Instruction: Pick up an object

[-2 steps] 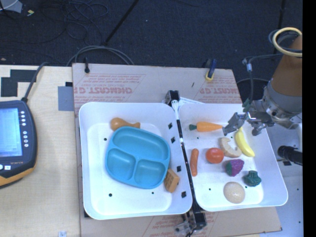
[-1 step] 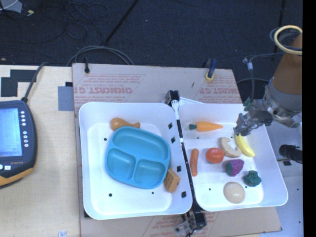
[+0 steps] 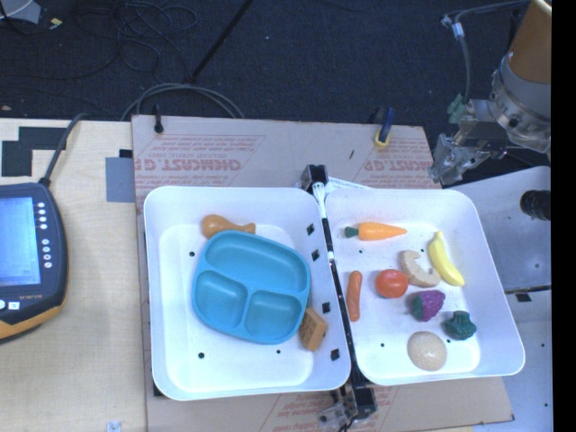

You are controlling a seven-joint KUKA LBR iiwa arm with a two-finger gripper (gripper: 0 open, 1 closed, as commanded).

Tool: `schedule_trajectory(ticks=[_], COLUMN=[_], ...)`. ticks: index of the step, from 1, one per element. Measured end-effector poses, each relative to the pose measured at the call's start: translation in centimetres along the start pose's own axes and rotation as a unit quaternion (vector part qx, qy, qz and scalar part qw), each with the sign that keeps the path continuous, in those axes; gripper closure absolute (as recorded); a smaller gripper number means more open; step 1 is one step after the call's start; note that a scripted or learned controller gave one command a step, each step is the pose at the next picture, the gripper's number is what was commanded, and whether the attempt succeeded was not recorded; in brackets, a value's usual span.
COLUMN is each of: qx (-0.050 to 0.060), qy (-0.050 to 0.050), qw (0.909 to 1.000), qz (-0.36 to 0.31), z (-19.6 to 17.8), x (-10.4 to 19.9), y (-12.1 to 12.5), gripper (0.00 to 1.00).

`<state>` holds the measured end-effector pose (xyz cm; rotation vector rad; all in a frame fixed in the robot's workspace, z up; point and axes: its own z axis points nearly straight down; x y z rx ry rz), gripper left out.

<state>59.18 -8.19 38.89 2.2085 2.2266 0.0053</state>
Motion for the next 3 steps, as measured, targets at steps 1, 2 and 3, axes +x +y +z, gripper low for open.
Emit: schedule_trajectory(ticks=[1,2,3], qx=[0.003,0.011,0.011], qy=[0.001,0.0,0.001], qw=[1.0,0.9999,0.9999], qz=[-0.001,0.006,0.002], z=[-8.1,-0.3,3.9], x=[9.1,2.8,8.4], y=[1.9,-0.7,-3.9], gripper=[1.0,1.0,1.0])
